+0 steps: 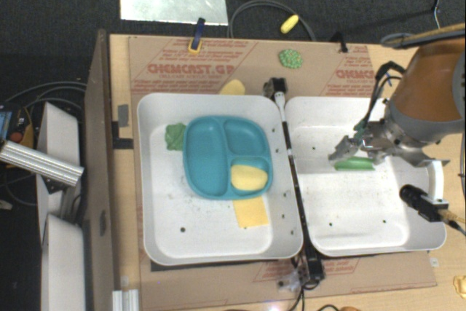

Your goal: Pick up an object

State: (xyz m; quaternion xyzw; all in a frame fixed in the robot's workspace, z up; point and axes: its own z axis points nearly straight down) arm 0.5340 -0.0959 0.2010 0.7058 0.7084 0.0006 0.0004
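The brown board (218,62) covering the surface carries red printed lettering reading "CHEMCAST GP" at the far left, and a partly hidden repeat of it at the far right. No other writing is legible.

The arm (429,87) enters from the right, its orange band above the wrist, and leans down over the right bin (349,222). The pincer (351,151) sits low at the far part of that bin, directly above a green stick-shaped object (355,164) lying flat on the bin floor. Whether its fingers touch or grip the object, and how far they are spread, cannot be told.

The left bin (164,229) holds a blue divided plate (215,156) with a yellow lump (248,177) in its near-right compartment. A green leafy piece (175,135) lies at the plate's left edge, and a yellow square slice (251,213) lies just near the plate. A round green item (290,58) rests on the board beyond the bins.
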